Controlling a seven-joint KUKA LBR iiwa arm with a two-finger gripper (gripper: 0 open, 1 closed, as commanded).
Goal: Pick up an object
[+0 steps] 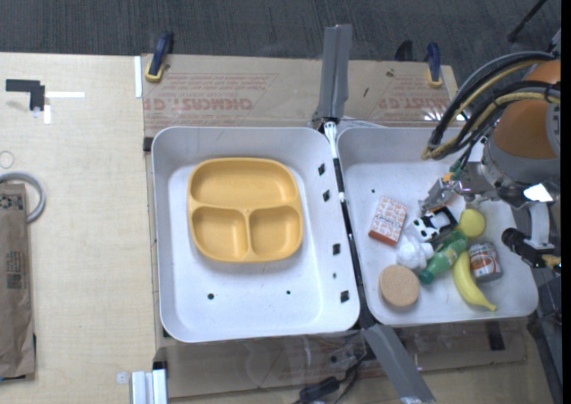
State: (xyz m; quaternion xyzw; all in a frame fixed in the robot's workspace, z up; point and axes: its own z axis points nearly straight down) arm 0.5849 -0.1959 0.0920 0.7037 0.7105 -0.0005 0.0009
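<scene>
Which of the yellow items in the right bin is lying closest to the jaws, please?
The small round yellow lemon, just below the gripper; the long curved yellow banana lies farther off, toward the bin's front edge.

Both white bins [169,242] looked like smooth plastic to me, with a slight sheen. The yellow divided plate [245,209] in the left bin was matt plastic. Under the far rims I saw brown printed cardboard [236,94], dull and flat. The bench [71,242] at left read as pale wood. The banana [470,282] in the right bin looked glossy.
</scene>
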